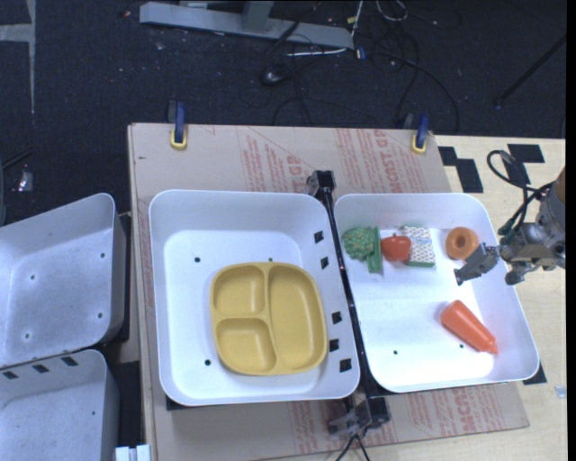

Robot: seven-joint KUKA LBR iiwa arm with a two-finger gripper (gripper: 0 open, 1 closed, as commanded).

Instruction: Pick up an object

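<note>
Gripper point(493, 261) hovers at the right bin's point(405, 365) right rim, jaws apart, nothing between them. The carrot point(468, 326) lies just below it inside that bin, the donut point(463, 242) close above-left.

A brown cardboard sheet point(270, 153) with faded red print serves as the landmark, lying flat over the bench. Two clamps, blue and yellow, grip its far edge: one clamp point(179, 126) near its far left corner, another clamp point(420, 131) toward its far right. Beyond that far edge spreads a dark speckled floor point(81, 63), crossed by black cables point(405, 81) and a grey metal bar point(243, 22). Left of the sheet sit spare white trays point(54, 270). Lighting is even.
</note>
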